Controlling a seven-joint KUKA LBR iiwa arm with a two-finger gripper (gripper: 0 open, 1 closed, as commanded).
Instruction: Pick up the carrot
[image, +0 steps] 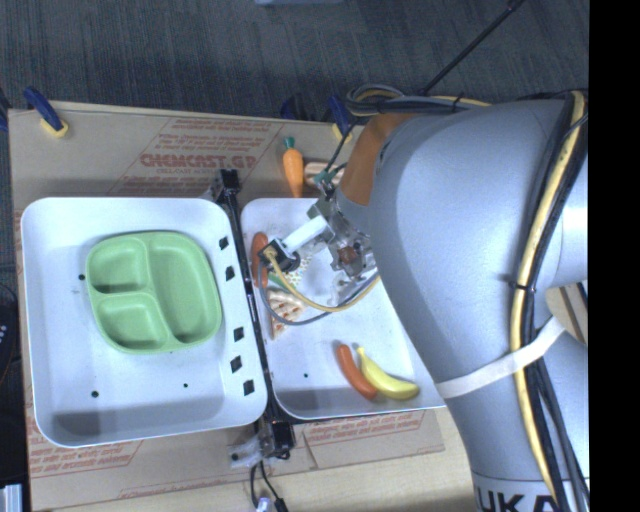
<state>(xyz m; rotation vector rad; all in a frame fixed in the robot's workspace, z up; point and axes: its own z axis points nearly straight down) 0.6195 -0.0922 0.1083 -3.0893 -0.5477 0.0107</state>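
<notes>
The grey arm (460, 250) takes up much of the view, and its bulk covers a good part of the right bin (318, 345), over which the gripper (345, 255) hangs low. We cannot tell whether the gripper is open or closed, because the wrist hardware is crowded around it; we see nothing held. The left bin (60, 380) lies well off to the gripper's far side and holds a green divided plate (155, 290). Nearer us than the gripper, a banana (388, 382) touches an orange-red stick (352, 368). Beside the gripper, toward the wall between the bins, sit a striped item (283, 308) and a small orange piece (260, 245). The carrot (292, 172) is not in either bin. It lies on the brown board (200, 150), past the right bin's far rim, up and a little toward the left bin from the gripper. In our judgement, the main risk is a wrong target. The gripper is over the bin, and two orange look-alikes are closer to it than the carrot, so a descent from here would likely close on one of them or on nothing. Reaching the carrot means clearing the rim, and a low sweep could catch that edge or knock the carrot further away. The carrot looks short and bright orange, with a small green stub at its far end. It points lengthwise away from us, smooth and tapered, so we judge it likely to roll or slip.
</notes>
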